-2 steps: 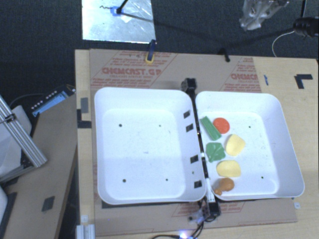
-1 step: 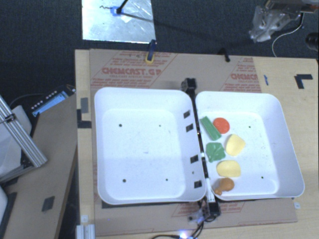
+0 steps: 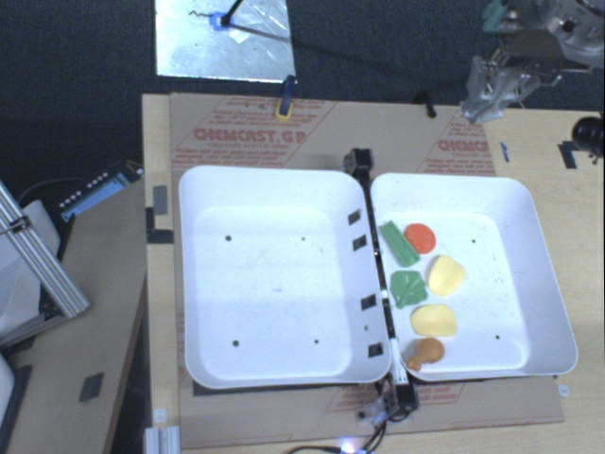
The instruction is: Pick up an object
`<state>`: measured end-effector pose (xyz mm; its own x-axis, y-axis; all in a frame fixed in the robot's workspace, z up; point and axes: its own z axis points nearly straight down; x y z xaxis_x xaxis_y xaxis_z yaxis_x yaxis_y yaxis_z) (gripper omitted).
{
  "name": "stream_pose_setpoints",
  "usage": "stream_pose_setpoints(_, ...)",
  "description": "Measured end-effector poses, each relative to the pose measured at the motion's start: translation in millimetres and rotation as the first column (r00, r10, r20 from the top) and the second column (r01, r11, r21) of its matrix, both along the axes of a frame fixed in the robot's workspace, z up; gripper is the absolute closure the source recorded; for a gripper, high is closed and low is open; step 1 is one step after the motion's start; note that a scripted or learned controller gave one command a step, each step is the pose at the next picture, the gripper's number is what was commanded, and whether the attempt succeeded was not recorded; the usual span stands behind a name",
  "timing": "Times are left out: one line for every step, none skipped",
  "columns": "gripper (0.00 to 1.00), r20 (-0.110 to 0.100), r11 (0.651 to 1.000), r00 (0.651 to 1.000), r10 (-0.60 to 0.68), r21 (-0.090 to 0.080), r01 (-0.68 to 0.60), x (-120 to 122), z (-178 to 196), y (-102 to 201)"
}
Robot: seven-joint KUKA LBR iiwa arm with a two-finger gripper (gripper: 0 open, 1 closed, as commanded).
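In the right bin (image 3: 529, 253), close against the divider it shares with the left bin (image 3: 217, 282), six small objects lie in a loose cluster on the smooth white plastic floor. Farthest back sit a long green block (image 3: 399, 243), tilted, and just beside it on the right a round red-orange piece (image 3: 420, 238) with a matte face. Nearer come a pale yellow rounded lump (image 3: 446, 276) and a darker green, blocky, leaf-like piece (image 3: 407, 288) to its left, then a flat yellow oval (image 3: 434, 321), and nearest of all a small brownish-orange lump (image 3: 425, 352) by the near left corner. The bins are shallow, with rounded corners, and black clips (image 3: 361, 243) run down the seam between them. Both rest on a printed cardboard sheet (image 3: 255, 130) laid over the pale wooden counter (image 3: 113, 282). The gripper (image 3: 492, 97) hangs at the far right, above the cardboard and well apart from the cluster; whether its metal fingers are released or clenched cannot be told, and nothing is seen between them. A shiny foil square (image 3: 222, 26) lies on the dark carpet beyond, and a yellow-and-blue clip (image 3: 285, 99) sits at the cardboard's far edge.
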<state>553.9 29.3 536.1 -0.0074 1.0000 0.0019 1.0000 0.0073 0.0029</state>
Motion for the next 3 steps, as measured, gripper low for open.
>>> stream_pose_setpoints(1.0,-0.001,1.0,1.0,-0.008,-0.002,0.008,-22,-1,-26)
stream_pose_setpoints(1.0,0.0,1.0,1.0,-0.008,-0.002,0.008,-57,0,-52)
stream_pose_setpoints(1.0,0.0,1.0,1.0,-0.004,-0.001,0.004,-68,-1,-43)
